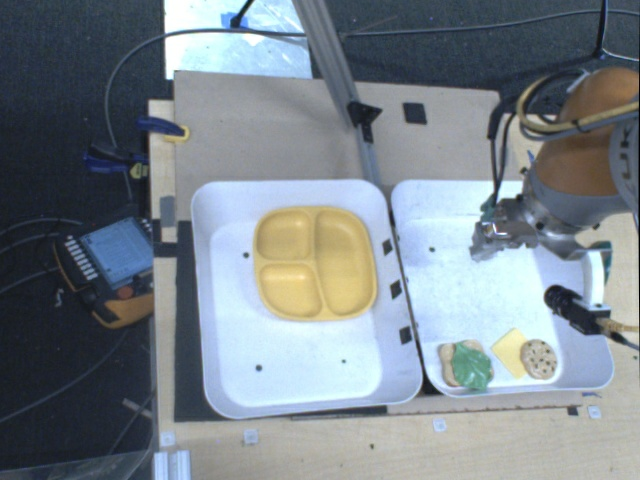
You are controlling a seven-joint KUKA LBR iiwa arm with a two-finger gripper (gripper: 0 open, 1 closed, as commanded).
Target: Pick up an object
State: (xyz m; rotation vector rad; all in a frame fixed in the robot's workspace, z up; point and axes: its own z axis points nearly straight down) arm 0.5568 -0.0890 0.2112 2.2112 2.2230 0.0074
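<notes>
Yellow cheese wedge (508,352) lies in the near right corner of the right bin (440,298), with a round speckled cookie (539,359) just to its right and a green leafy piece (472,367) on a tan cracker-like thing (462,350) to its left; these are the things I could pick from. My tool (488,240) hangs over the far middle of that bin, well apart from all of them, with nothing under it but bare white floor. From up here I cannot tell how it is set. I judge I am in the approach step, nothing grasped yet. Next I would need to bring the tool nearward and rightward over one piece, then descend; the things sit close together against the bin wall, so centring matters. Left bin (230,368) holds a yellow divided plate (313,263), all on the counter (260,128)
</notes>
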